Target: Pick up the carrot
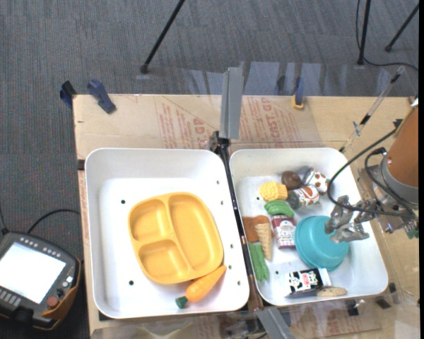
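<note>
The carrot [204, 285], orange with a green stub, lies in the left bin [113, 168] at its front edge, just in front of the yellow divided plate [175, 236]. My gripper [341, 224] hangs in the right bin [360, 277], over the right side of a teal bowl [316, 243], far to the right of the carrot. Nothing shows between its fingers.
The right bin holds several toy foods: corn [271, 190], a green pod [279, 208], an ice-cream cone [264, 240], a red jar [284, 232], a milk carton [306, 280] and small round pieces [307, 183]. A grey post [231, 108] stands between the bins at the back.
</note>
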{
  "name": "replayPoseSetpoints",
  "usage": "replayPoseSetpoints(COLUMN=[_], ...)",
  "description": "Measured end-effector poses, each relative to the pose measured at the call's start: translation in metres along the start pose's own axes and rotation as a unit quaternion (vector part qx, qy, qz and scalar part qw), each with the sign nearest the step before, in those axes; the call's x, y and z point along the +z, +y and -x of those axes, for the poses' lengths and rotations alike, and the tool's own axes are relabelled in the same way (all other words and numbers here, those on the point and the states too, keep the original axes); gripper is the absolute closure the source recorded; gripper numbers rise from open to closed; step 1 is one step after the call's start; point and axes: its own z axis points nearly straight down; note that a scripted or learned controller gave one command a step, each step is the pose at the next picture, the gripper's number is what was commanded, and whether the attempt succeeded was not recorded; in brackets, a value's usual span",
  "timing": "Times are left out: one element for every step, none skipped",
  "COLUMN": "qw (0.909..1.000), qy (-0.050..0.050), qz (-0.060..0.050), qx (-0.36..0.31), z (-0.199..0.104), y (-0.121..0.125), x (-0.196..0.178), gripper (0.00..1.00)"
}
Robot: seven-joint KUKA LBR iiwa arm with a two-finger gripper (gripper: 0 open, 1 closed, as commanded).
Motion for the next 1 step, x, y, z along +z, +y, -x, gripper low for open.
replayPoseSetpoints(qw=[0.9932], qy=[0.005], qz=[0.004], qx=[-0.116], z=[-0.0162], y=[0.0055], x=[-0.0082], gripper=[1.0])
